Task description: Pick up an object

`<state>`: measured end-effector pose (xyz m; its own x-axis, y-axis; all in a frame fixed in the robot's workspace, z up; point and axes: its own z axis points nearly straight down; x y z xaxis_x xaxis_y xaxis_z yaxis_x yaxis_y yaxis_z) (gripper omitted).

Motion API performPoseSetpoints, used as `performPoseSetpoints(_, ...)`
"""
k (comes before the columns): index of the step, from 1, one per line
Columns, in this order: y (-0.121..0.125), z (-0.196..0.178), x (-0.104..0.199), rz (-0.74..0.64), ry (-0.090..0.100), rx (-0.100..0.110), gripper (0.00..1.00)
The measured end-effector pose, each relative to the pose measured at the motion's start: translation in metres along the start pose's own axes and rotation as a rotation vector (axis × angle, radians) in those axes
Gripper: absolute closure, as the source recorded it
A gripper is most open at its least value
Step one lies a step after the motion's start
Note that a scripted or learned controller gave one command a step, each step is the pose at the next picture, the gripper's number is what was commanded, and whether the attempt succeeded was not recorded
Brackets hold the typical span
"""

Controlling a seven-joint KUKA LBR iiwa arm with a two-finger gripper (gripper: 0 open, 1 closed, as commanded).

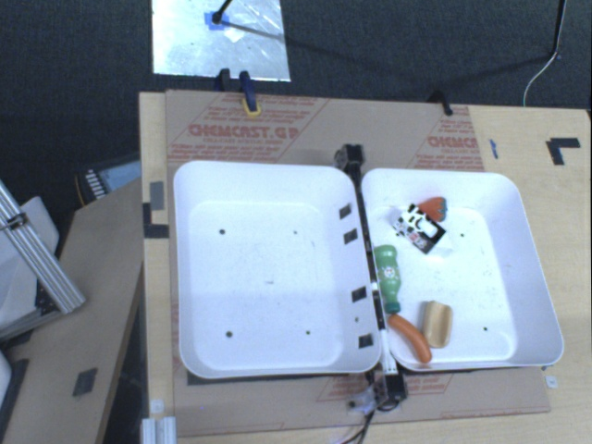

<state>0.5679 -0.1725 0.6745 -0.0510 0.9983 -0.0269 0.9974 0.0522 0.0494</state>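
Along the right bin's (495,276) left wall I see a green bottle (387,276), an orange sausage (411,338) and a tan block (437,323); the gripper's state I cannot tell.

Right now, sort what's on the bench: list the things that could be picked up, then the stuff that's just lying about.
Pickable, all in the right bin:
green bottle
orange sausage-shaped toy
tan block
black-and-white item
orange item behind it

Lying about:
left bin
foil sheet
cardboard sheet
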Motion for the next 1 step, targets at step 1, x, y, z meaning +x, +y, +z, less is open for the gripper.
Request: performPoseSetpoints(1, 0.0006, -0.0118, 0.0000, -0.003, -0.002, -0.004, 1.00)
